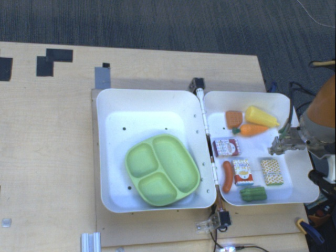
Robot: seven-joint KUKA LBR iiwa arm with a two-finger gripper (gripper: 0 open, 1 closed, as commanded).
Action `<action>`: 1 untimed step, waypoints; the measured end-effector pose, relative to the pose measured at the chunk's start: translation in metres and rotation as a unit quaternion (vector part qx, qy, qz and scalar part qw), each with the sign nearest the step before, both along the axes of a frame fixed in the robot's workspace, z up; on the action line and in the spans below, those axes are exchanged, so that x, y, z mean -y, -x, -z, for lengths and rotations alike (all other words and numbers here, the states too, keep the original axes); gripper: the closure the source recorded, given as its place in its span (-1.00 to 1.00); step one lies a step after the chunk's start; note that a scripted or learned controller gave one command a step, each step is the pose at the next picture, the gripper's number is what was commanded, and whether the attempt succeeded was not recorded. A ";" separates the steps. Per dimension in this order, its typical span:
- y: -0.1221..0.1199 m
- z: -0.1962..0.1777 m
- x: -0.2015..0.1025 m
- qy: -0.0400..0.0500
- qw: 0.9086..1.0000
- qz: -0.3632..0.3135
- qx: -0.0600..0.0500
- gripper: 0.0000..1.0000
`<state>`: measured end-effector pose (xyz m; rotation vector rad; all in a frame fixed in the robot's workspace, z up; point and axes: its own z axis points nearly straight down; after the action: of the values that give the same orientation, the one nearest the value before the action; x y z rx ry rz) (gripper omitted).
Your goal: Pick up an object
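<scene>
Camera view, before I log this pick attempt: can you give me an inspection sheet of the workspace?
Surface: wooden bench, two white bins side by side.
Job's things: right bin holds yellow pepper, carrot, sausage, green vegetable and small food packets.
Clutter: green divided plate in left bin.
Grippers: gripper over right bin's right side.
Cables: wires by bench's front edge.
Surroundings: dark carpet.

The pale wooden bench (pixel 47 156) bears two white bins (pixel 105 140) (pixel 302 193), touching side by side.
</scene>
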<state>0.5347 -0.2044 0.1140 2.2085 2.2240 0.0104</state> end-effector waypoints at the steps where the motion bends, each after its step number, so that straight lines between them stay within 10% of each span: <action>1: 0.000 0.000 0.000 0.000 1.000 0.000 0.000 -1.00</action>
<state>0.5347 -0.2043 0.1139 2.2084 2.2244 0.0103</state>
